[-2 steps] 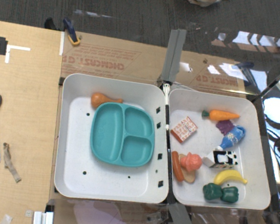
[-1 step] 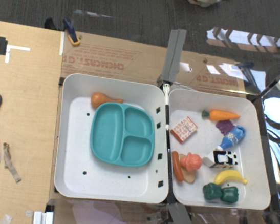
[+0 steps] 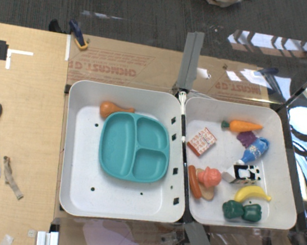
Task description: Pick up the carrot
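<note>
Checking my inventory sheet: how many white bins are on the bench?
2. The left bin holds a teal divided plate; the right bin beside it holds the carrot and other toy foods. None look hidden.

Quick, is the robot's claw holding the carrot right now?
Gripper: cannot be told from this picture.
Carrot: lying loose at the back of the right bin, nothing gripping it.

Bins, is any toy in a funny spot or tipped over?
Mostly fine. One orange drumstick-shaped toy sits alone in the left bin, wedged against the teal tray, while the carrot and other toys crowd the right bin. Nothing looks spilled or broken.
</note>
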Controlling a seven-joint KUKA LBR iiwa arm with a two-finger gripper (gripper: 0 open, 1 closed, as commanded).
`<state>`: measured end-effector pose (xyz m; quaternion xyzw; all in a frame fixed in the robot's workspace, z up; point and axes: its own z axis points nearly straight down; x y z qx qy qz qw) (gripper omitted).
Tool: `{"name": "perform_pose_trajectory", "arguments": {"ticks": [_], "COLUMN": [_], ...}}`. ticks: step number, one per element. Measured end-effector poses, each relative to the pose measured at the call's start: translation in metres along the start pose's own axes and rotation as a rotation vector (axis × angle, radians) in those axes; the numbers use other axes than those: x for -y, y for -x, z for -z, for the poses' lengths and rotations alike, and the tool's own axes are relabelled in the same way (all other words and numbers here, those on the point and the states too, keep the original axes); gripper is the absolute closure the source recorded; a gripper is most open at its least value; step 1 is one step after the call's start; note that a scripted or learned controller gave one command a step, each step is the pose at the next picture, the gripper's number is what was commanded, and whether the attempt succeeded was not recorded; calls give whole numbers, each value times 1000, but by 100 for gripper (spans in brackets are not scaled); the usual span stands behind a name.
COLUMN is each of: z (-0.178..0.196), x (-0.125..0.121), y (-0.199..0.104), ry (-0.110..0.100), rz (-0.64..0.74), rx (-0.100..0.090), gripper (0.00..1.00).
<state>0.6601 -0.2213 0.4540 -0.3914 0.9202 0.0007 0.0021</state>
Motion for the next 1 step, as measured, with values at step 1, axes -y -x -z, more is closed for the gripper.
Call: {"name": "perform_pose_trajectory", "arguments": {"ticks": [1], "z": [38], "x": [0], "y": [0], "ry": [-2], "rz": [294], "rx": [2], "gripper": [100]}}
